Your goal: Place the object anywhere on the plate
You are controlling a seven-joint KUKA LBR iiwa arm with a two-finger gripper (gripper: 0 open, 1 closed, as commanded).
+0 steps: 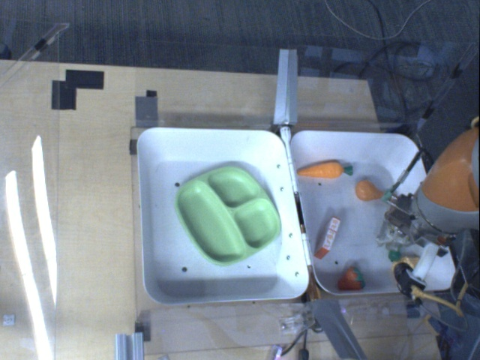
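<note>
Strawberry [350, 279] lies lowest in the right bin [341, 150], by its near wall; it looks like a small, light, stiff toy, round and apt to roll, best pinched across its red body. It may be the object to move, though any of four could be: one strawberry; one carrot [324, 171] near the far wall; one small orange ball [367, 190] just beside it; one red-and-white stick [329, 236] by the divider. None is on the plate [227, 214], a single green three-part dish in the left bin [161, 280]; two bins rest on the table [82, 201]. The hand [399, 235] hovers at the right bin's right edge, holding nothing visibly; whether it is spread I cannot tell.
</note>
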